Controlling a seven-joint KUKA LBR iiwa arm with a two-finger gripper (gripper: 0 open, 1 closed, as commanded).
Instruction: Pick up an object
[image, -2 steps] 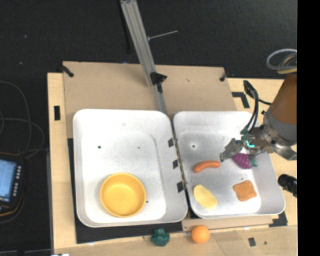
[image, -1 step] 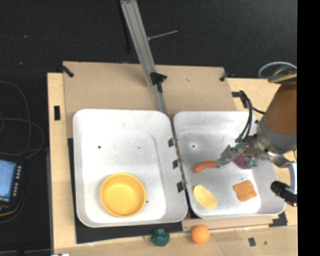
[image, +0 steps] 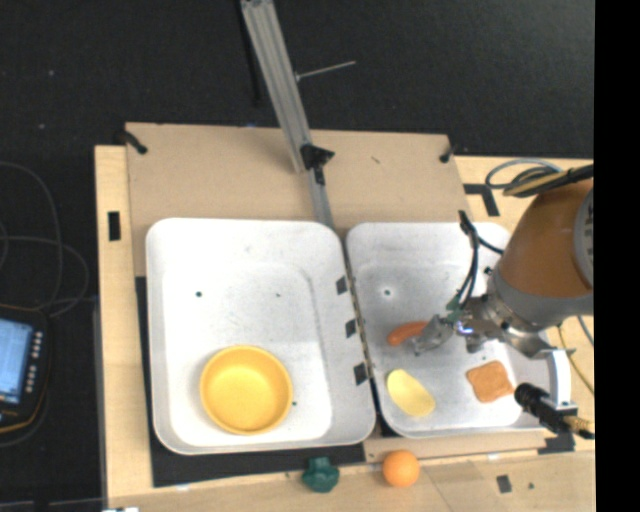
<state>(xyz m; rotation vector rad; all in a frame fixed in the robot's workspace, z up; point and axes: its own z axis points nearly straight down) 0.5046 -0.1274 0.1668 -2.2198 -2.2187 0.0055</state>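
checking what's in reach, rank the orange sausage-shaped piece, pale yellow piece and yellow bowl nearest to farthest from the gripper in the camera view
From the gripper:
1. Orange sausage-shaped piece, right bin, just left of it.
2. Pale yellow piece, right bin's front.
3. Yellow bowl, left bin.

yellow bowl | white bins | orange-red sausage | pale-yellow piece | orange ball

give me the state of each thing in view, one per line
round yellow bowl: upright, in the left white bin
orange sausage-shaped piece: lying flat in the right white bin, at the gripper
pale yellow oval piece: lying flat, right bin
brown toast-like square: lying flat, right bin
orange ball: on the bench, outside the bins
green knobbly object: on the bench, outside the bins
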